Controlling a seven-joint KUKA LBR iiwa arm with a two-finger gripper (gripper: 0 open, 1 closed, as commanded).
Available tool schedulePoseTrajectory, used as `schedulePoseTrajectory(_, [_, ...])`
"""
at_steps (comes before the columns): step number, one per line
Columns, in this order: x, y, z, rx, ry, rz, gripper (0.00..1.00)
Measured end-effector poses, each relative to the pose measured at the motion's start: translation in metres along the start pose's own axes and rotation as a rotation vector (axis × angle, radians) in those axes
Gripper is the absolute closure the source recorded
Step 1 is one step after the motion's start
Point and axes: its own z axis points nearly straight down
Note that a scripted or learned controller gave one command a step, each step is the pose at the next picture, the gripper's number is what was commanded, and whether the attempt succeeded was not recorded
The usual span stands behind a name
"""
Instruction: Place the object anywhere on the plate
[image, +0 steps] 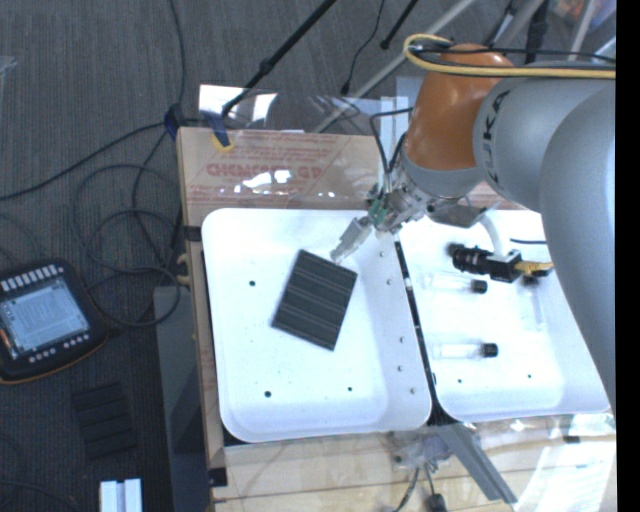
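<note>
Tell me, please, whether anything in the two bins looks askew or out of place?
The dark ribbed plate in the left bin lies rotated, its edges not square with the bin's walls. Nothing looks spilled or damaged.

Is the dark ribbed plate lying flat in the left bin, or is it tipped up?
Flat. The dark ribbed plate shows its whole grooved top face on the floor of the left bin, turned askew to the walls.

Dark grey carpet (90, 110) covers the floor, with black cables (120, 200) looping across it at the left. A handheld control pendant (40, 320) with a lit screen lies on the carpet at the near left. The wooden bench (280, 165) stands right of centre, a glossy transparent sheet catching bright glare at its far end.
</note>
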Motion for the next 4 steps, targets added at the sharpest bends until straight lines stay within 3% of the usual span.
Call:
schedulePoseTrajectory(1, [0.055, 0.048, -0.112, -0.002, -0.001, 0.062, 0.00])
schedulePoseTrajectory(2, [0.014, 0.026, -0.088, 0.001, -0.002, 0.099, 0.00])
schedulePoseTrajectory(3, [-0.016, 0.021, -0.037, 0.003, -0.001, 0.040, 0.00])
schedulePoseTrajectory(4, [0.012, -0.028, -0.120, -0.002, -0.001, 0.070, 0.00])
